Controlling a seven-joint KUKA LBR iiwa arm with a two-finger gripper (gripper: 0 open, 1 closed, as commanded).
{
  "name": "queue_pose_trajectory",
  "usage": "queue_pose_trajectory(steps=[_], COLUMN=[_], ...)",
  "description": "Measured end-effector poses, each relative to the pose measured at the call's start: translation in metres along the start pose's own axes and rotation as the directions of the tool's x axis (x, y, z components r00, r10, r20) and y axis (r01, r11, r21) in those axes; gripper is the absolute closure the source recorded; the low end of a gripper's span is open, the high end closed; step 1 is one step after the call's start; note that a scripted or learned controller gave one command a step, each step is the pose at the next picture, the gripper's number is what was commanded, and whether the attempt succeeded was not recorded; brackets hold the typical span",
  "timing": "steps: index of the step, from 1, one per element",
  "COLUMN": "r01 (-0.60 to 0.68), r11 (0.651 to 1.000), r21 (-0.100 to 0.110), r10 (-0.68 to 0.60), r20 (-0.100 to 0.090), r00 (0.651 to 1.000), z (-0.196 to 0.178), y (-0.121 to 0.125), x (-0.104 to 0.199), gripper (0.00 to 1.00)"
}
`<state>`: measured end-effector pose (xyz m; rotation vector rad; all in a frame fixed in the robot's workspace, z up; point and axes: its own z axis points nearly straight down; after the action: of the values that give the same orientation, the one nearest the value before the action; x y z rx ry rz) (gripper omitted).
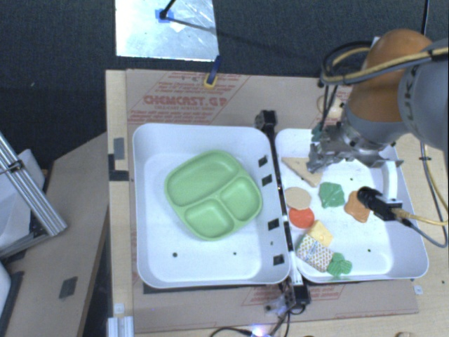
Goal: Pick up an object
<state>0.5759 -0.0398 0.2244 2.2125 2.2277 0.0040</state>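
The end effector [317, 161] is seen over the tan wedge-shaped toy slice [302, 168]; its opening cannot be told. The flat slice may be missed or pushed aside.

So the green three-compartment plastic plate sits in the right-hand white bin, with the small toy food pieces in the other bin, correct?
Not quite. The camera view shows the green three-compartment plastic plate in the left white bin. The small toy food pieces, such as the round red piece, lie in the right white bin, where the gripper is.
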Motion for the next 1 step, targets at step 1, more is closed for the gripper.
queue_pose_trajectory(steps=[1], r01=[0.003], r11=[1.000], r21=[0.000], r10=[-0.003], r20=[-0.001], r00=[1.000], z=[0.0075], y=[0.0266], x=[0.0544], gripper=[1.00])
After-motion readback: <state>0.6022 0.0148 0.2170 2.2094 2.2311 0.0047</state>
